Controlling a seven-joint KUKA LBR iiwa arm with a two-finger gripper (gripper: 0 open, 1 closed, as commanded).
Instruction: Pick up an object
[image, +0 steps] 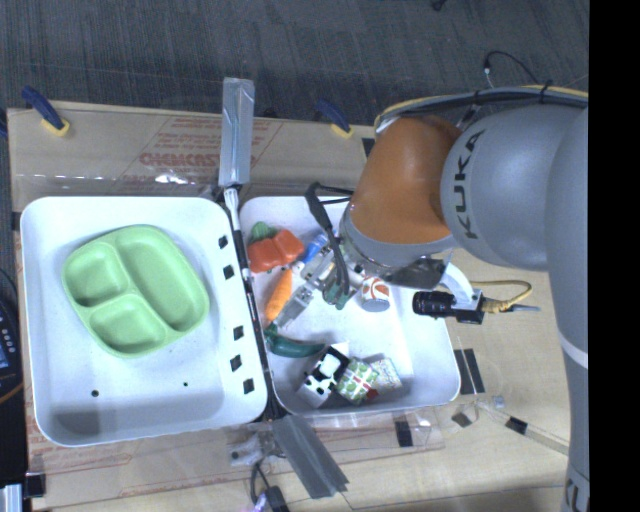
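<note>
My gripper (312, 288) hangs low in the right bin (436, 362), under the orange wrist band, near the bin's left side. Just to its left lies an orange carrot-shaped toy (279, 291), very close to the gripper's tip. A red-orange toy with a green stem (272, 250) sits above the carrot. To the gripper's right is a small round white and red object (376, 293). I cannot see anything held by the gripper.
A teal curved piece (288, 346), a black and white block (322, 377) and a green and red packet (363, 381) lie at the right bin's front. The left bin (60, 400) holds a green divided plate (135, 288). The arm's bulk covers the right bin's back right.
</note>
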